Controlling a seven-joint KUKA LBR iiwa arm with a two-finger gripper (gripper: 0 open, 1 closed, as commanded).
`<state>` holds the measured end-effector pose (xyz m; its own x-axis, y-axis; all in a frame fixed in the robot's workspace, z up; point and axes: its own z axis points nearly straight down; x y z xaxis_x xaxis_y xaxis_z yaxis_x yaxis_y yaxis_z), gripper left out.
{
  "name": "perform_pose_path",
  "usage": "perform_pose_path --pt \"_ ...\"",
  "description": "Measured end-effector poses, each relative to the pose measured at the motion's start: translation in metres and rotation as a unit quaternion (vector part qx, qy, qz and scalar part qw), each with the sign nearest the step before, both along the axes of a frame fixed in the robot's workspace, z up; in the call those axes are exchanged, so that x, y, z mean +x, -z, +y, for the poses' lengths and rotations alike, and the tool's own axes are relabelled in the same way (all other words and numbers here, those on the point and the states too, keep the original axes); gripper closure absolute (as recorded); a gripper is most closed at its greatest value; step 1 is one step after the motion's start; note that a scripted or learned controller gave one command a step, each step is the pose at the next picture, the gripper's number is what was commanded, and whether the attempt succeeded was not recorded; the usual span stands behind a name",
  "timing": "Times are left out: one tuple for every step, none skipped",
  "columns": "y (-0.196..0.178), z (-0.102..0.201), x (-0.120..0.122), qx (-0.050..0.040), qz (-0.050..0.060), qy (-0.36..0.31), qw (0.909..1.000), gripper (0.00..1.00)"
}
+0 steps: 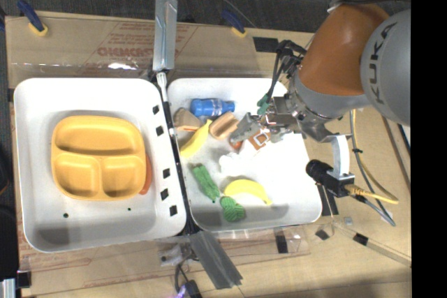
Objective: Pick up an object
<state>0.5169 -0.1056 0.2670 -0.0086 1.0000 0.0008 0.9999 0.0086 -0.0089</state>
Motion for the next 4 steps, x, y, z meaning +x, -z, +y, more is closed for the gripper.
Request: perform_pose_path --pt "0.147 -0.012 0.025 -0.0003 0.004 0.102 0.9948 0.00" --pt "0.177 -0.054 0.068 -0.0005 -0.002 0.146 0.9893 0.00" --pt "0.180 0.003 0.125 -0.0012 0.001 0.212 0.9772 0.00" --pt "0.037 0.015 0.131 -0.0001 -0.009 0.245 0.9694 0.00"
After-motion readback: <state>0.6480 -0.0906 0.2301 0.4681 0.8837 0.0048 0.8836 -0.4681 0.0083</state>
